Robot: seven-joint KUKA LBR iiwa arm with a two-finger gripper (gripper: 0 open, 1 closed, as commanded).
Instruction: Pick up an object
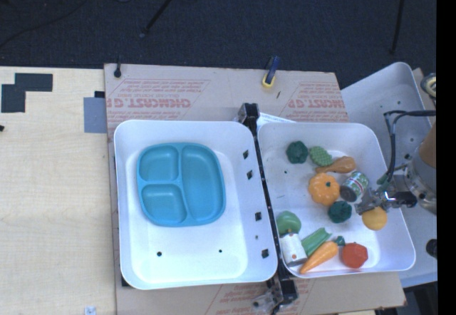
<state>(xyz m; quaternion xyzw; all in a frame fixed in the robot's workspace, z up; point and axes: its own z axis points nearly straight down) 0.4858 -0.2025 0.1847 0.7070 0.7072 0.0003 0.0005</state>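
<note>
My gripper [372,199] reaches in from the right, low over the right-hand bin [388,146], near that bin's right wall; whether it is released or clenched I cannot tell, since the tip is small and blurred. Candidate objects all lie in this bin: a yellow round fruit [375,219] just beside my tool's tip, touching or nearly so; a metallic can [355,183] lying on its side just left of the tip; an orange pumpkin [324,189] next to the can; a dark green ball [340,212] below the can; a dark green piece [297,152] and a light green ridged piece [320,157] toward the far side; a carrot [319,256] and a red tomato [354,255] along the near wall. Left-hand bin [128,164]: holds a blue divided tray [180,184], three compartments, lying flat; both bins rest on a cardboard sheet [164,96].
</note>
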